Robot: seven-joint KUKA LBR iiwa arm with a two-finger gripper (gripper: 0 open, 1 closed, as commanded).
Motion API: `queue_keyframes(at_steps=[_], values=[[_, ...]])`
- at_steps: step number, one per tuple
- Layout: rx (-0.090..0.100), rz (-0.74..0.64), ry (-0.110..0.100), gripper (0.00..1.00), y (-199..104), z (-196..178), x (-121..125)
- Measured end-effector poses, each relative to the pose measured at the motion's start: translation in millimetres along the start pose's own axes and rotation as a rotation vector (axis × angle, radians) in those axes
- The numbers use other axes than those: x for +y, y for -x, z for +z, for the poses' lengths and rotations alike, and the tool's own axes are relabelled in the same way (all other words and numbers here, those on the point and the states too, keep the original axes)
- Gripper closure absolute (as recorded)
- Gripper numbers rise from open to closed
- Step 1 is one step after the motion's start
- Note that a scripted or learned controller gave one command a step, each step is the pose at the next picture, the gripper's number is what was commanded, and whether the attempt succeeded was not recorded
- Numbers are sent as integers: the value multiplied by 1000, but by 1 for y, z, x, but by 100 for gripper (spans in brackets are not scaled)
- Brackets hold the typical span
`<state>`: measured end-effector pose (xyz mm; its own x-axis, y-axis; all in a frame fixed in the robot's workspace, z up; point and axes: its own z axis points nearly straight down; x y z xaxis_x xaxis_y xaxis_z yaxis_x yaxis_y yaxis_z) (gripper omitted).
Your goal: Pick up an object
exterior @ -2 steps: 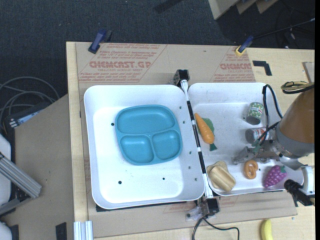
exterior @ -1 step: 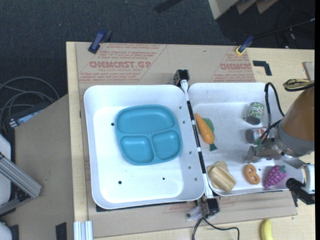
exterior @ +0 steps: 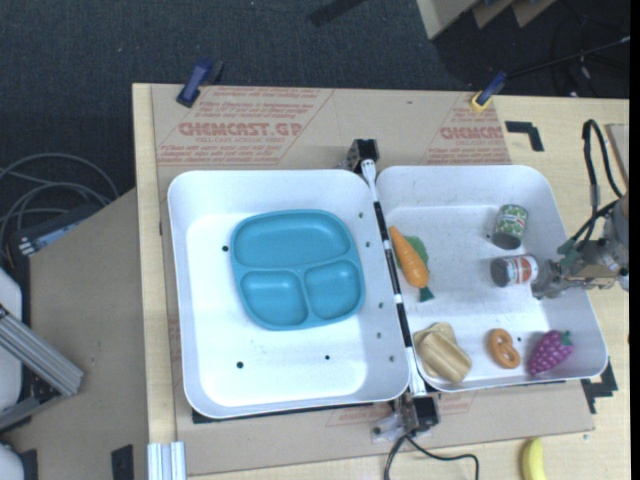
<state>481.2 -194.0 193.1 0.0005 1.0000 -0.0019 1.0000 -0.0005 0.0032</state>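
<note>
While beside can [exterior: 515, 270], fingers [exterior: 556, 280] (right bin [exterior: 450, 193]).

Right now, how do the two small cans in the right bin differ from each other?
The green can has a green label, while the red can has a red and white one. The green can sits farther back in the right bin, and the red can lies nearer the front, close to the claw. The red can lies on its side; the green can looks tilted, though its pose is hard to tell. Both are small, about the same size.
</note>
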Motion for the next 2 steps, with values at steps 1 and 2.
queue_keyframes(at_steps=[1, 2], values=[[1, -2, -1, 100, -4, -27, 75], [0, -1, -1, 100, 30, -69, 121]])
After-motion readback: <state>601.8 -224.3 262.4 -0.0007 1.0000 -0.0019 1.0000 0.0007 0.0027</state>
